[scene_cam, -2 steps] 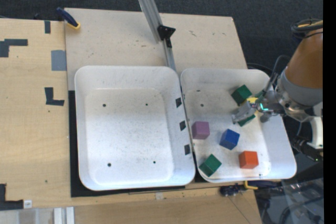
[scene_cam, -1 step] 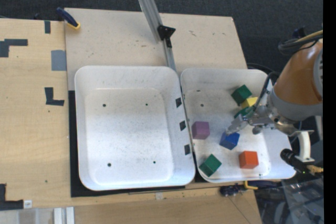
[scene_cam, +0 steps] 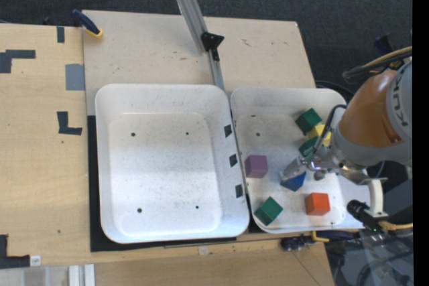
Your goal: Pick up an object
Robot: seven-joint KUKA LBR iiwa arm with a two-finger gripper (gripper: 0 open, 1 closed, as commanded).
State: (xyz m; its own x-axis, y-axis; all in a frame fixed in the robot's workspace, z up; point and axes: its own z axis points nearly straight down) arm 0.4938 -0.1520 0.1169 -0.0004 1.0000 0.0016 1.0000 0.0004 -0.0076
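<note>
1. Nearest the bottom edge, in the right bin [scene_cam: 281,98], a green block [scene_cam: 269,209] sits by the front rim; an orange block [scene_cam: 318,203] lies to its right.
2. Further in, the gripper [scene_cam: 300,171] hangs over a blue block [scene_cam: 293,180] (fingers too blurred to tell whether they grip it); a purple block [scene_cam: 256,165] lies well apart.
3. Beyond, a dark green block [scene_cam: 308,120] rests beside yellow and green pieces.
4. The left bin [scene_cam: 107,144] lies alongside.
</note>
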